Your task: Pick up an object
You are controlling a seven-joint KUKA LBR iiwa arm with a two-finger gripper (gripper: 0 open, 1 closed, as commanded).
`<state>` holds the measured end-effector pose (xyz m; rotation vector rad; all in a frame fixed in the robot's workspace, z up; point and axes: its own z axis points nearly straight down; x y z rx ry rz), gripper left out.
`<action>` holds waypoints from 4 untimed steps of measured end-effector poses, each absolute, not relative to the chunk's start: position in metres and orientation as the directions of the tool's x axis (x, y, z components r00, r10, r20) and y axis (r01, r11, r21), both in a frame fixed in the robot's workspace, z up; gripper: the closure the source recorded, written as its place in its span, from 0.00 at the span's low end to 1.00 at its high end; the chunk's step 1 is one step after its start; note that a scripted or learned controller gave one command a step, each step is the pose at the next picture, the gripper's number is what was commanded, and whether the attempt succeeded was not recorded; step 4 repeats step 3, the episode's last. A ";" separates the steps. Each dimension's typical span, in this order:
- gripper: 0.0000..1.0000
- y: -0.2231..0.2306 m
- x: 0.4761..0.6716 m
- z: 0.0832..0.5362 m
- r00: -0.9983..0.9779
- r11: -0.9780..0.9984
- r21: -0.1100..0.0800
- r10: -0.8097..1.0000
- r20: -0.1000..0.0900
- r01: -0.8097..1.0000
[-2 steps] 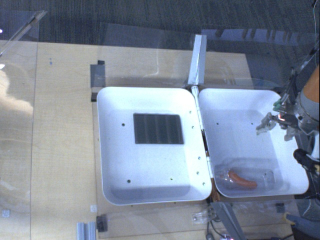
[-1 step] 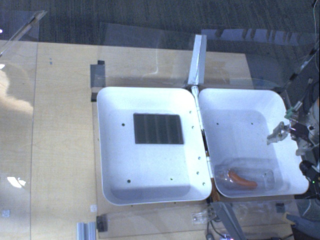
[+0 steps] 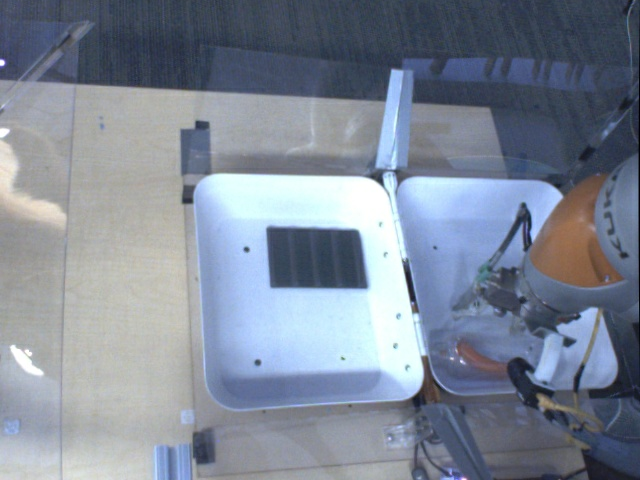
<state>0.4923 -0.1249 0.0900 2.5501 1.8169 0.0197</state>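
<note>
Starting at the left, the wooden bench (image 3: 110, 298) lies bare and pale under a sheet of clear glazing that throws soft reflections. On to the bins — two of them, white and shallow, side by side. The left bin (image 3: 230, 358) carries one dark ribbed rectangular pad (image 3: 316, 258) lying flat a little above its centre, with a handful of small dark holes dotted around the floor. A narrow grey metal bar (image 3: 395, 118) rises at a slant from the point where the two bins meet at the top.

Across the divide, the right bin (image 3: 450, 213) is where the action is. One orange object (image 3: 478, 356) lies low in this bin near its front wall, partly veiled by something clear and glossy, so its outline is hard to read.

The gripper (image 3: 490, 296) hangs just above and beside that orange object, down inside the bin. How far the jaws stand apart — cannot tell, as wires and clear material blur the tip, and nothing can be seen pinched there.

The arm (image 3: 580, 243) leans in from the right edge, its orange band bulging large above the wrist, grey links below, with one white fitting and loose cables trailing toward the front of the bench.
</note>
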 end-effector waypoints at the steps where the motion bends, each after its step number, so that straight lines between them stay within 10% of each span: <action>1: 0.00 -0.179 0.543 0.149 0.297 -0.297 0.005 0.955 0.000 0.955; 2: 0.00 -0.095 0.521 0.090 0.084 -0.084 0.014 0.996 -0.001 0.996; 3: 0.00 -0.097 0.607 0.089 0.058 -0.058 0.011 0.998 0.000 0.998; 4: 0.00 -0.097 0.607 0.089 0.058 -0.058 0.011 0.998 0.000 0.998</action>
